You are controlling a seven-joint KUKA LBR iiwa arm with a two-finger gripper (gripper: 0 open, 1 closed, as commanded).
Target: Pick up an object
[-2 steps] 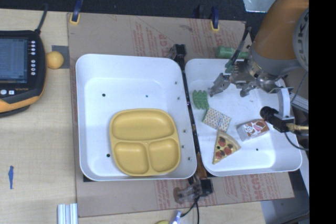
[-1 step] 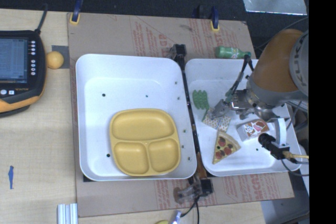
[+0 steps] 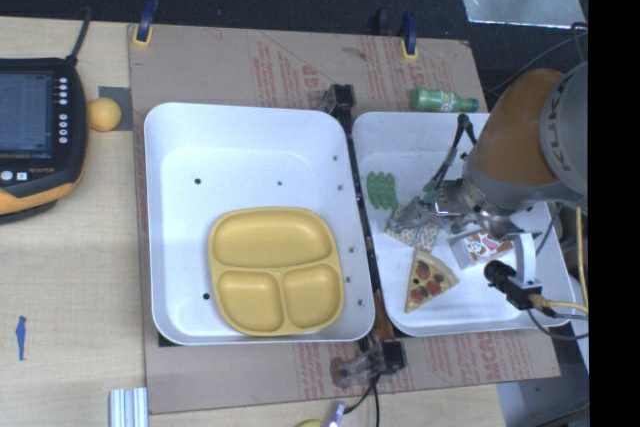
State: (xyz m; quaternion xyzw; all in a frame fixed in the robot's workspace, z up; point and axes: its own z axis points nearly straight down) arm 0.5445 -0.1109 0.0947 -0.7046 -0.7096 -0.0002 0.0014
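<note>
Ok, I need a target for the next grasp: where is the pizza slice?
The pizza slice lies in the right bin, near its front left corner, just below the tool and right of the divider between the bins.

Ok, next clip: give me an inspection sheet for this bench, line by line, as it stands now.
Surface: cardboard sheet on a wooden bench, held by blue clamps; two white bins side by side.
Job's things: right bin holds a pizza slice toy, a green ridged piece, a speckled grey piece and a small printed packet. Left bin holds a yellow divided tray.
Clutter: green bottle lying on the cardboard behind the right bin; yellow ball by the left bin.
Grippers: gripper low over the right bin near the speckled piece; finger state not discernible.
Cables: black cables run along the arm and off the right bin's edge.
Surroundings: handheld control pad at left; dark floor behind.
</note>
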